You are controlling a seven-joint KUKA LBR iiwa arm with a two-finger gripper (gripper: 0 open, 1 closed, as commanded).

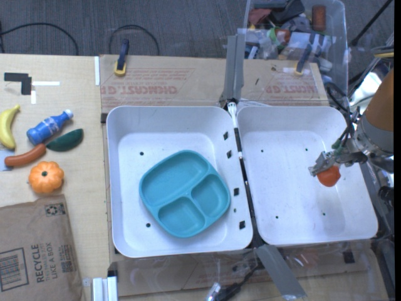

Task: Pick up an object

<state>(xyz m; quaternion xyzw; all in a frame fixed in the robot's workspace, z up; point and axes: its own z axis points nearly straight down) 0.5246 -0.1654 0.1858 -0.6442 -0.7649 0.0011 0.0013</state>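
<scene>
Fingers of the gripper sit over the right bin, toward its 3 o'clock side, and you can see them reaching in from the right with the arm's orange band above; whether they are spread or pressed together you cannot tell from this slanted view. You find the orange-red object, small and roundish, touching the fingertips at their 5 o'clock, just below them, but you cannot tell whether it is pinched or merely resting on the bin floor beneath. Look to the left bin and you see a teal divided plate lying tilted near its centre. Further out at 9 o'clock, on the bench, lie a banana, a blue bottle and a small pumpkin.
</scene>
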